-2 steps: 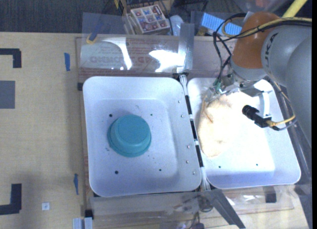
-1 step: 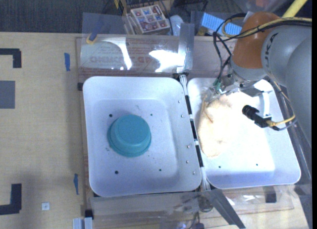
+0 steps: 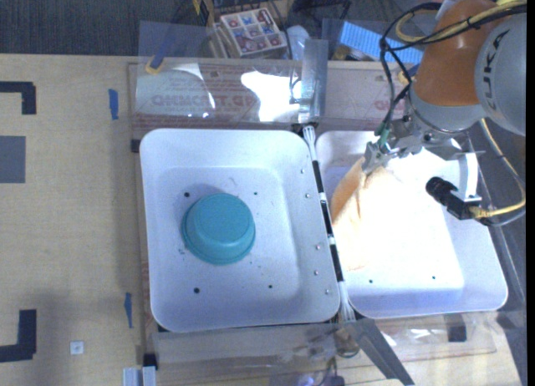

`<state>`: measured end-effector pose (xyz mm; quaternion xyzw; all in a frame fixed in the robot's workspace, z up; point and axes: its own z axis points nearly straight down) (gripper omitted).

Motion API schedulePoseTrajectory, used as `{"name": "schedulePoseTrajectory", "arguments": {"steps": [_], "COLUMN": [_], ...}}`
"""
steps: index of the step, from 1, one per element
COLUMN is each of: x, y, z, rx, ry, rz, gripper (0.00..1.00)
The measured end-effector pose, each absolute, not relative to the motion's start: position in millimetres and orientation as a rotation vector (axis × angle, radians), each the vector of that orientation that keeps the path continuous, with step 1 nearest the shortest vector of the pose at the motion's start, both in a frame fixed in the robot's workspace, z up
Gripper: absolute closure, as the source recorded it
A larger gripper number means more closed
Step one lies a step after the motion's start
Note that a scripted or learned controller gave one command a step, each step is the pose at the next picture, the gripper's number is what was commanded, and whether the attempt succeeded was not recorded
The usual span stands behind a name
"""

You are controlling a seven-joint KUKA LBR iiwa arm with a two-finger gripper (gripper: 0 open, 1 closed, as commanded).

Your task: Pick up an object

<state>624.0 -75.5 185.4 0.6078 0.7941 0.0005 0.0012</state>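
Observation:
A teal round bowl (image 3: 218,227) lies upside down in the middle of the left bin (image 3: 167,159). The arm, with its orange band (image 3: 447,50), reaches in from the upper right, and its gripper (image 3: 381,155) hangs over the far left part of the right bin (image 3: 476,292). It is well away from the bowl, across the divider between the bins. An orange sheen on the right bin's floor lies just below the gripper. Nothing can be made out in the gripper.
A clear plastic panel (image 3: 217,92) stands along the far side of the bins. Boxes and clutter (image 3: 251,17) lie on the floor beyond it. Cables and a black fitting (image 3: 447,196) hang from the wrist over the right bin. Bare wooden bench (image 3: 58,234) spreads to the left.

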Motion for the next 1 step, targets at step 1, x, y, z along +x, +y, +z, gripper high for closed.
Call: {"name": "schedulePoseTrajectory", "arguments": {"steps": [1], "x": [627.0], "y": [-105.4], "z": [231.0], "rx": [1.789], "ry": [2.576], "rz": [0.002], "gripper": [0.0]}}
